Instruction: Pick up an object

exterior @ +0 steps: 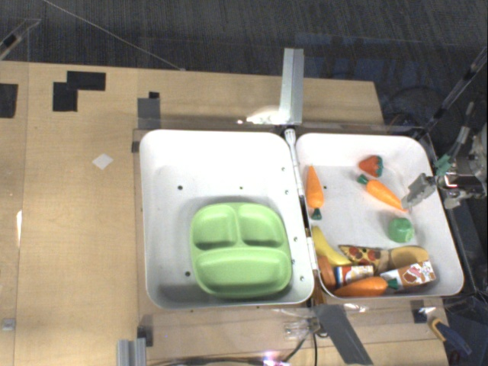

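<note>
The right bin (343, 155) holds several toy foods. A red strawberry (371, 165) lies near the back, with an orange carrot (381, 194) just in front of it. A second carrot (313, 188) lies along the divider. A small green round piece (401, 229) sits right of centre. At the front are a yellow banana (325, 245), a small labelled bottle (360, 255), an orange piece (363, 287) and another bottle (410, 274), all packed together. My gripper (420, 188) hangs over the bin's right rim, just right of the first carrot's tip, with nothing seen in it.
The left bin (175, 166) holds a green divided plate (240, 248) at its front centre. A metal post (293, 82) stands behind the divider between the bins. The bench (69, 219) extends to the left.
</note>
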`<state>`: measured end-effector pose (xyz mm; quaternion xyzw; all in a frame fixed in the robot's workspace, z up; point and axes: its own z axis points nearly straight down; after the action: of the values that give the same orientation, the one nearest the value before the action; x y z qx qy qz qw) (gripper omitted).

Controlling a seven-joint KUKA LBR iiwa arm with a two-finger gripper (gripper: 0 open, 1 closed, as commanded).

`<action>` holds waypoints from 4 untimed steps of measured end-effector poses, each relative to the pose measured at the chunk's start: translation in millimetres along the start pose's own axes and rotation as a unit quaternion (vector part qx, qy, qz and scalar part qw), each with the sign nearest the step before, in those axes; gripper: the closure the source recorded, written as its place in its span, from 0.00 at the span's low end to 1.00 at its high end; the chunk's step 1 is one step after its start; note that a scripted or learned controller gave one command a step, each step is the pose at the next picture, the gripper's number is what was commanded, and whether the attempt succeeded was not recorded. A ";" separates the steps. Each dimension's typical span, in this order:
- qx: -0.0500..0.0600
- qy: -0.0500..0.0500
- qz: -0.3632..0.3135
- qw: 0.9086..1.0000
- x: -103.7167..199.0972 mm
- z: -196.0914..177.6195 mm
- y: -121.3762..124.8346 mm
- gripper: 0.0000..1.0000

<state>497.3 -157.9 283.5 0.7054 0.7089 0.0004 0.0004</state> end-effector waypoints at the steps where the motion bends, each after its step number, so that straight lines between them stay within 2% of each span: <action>1: 0.001 0.000 0.010 1.000 -20.2 86.9 59.5 0.00; 2: -0.001 0.000 0.077 0.997 -25.4 188.0 101.1 0.00; 3: -0.004 0.000 0.063 0.998 -38.2 194.4 117.8 0.00; 4: -0.007 0.000 0.060 0.998 -36.0 181.7 120.4 1.00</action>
<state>618.0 -193.2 101.9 0.7465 0.6653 0.0058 0.0055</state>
